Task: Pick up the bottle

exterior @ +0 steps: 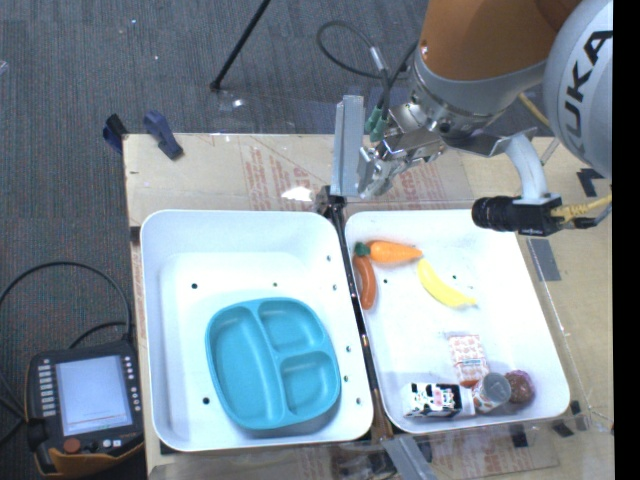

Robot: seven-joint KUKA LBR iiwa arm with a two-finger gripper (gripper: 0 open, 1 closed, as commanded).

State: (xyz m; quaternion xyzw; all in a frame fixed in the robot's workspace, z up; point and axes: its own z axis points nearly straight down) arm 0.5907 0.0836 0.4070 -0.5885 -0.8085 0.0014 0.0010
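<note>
The bottle (pixel 478 370) is small, with a red and white label and a grey cap. It lies in the right bin (pixel 540 308) near the front right corner, between a black and white carton (pixel 432 399) and a brown round item (pixel 519 386). My gripper (pixel 372 176) hangs over the back edge of the bench where the two bins meet. It is far from the bottle, up and to the left of it, and nothing shows in it.
The right bin also holds a carrot (pixel 393 252), a sausage (pixel 366 283) and a banana (pixel 443 286) toward the back. A blue divided plate (pixel 272 363) lies in the left bin (pixel 165 268). A black camera mount (pixel 515 214) juts over the right bin's back edge.
</note>
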